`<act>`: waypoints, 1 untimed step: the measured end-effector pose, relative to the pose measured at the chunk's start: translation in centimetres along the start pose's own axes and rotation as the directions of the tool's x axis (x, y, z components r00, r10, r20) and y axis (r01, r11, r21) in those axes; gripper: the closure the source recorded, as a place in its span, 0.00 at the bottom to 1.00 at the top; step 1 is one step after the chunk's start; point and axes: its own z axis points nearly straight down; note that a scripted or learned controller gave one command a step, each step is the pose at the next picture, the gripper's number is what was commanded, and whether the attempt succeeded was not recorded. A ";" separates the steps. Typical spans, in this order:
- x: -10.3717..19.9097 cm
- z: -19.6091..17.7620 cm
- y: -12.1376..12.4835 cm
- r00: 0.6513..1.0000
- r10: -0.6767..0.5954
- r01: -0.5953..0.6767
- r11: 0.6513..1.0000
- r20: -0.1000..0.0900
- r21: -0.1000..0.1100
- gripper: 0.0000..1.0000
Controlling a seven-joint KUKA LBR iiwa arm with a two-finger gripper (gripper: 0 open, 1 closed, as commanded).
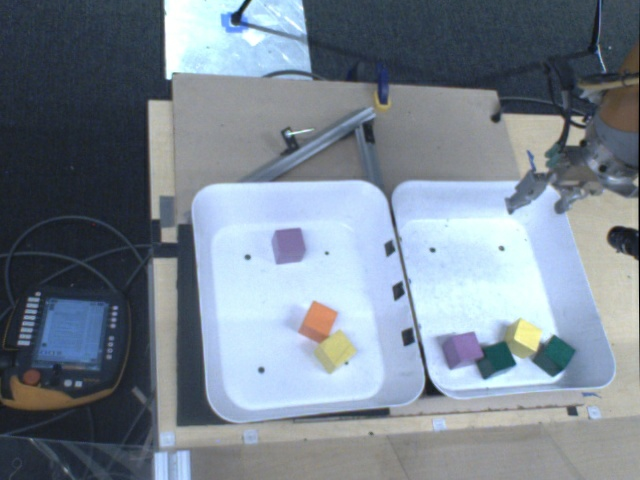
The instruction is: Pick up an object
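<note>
My gripper (540, 196) hangs over the far right corner of the right bin (500, 243), its two fingers spread open with nothing between them. Far below it, along the right bin's near edge, lie a purple block (462, 348), a dark green block (495, 359), a yellow block (522, 336) and another dark green block (554, 354). The left bin (230, 368) holds a purple block (288, 245), an orange block (318, 320) and a yellow block (335, 351) touching the orange one.
A metal bar (310, 143) lies slanted on the brown board behind the bins. A teach pendant (65, 343) with cables sits on the floor at left. Black clips (398, 290) mark the seam between the bins.
</note>
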 end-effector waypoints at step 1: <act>0.0 0.0 0.0 1.000 0.000 0.000 1.000 0.000 0.001 0.00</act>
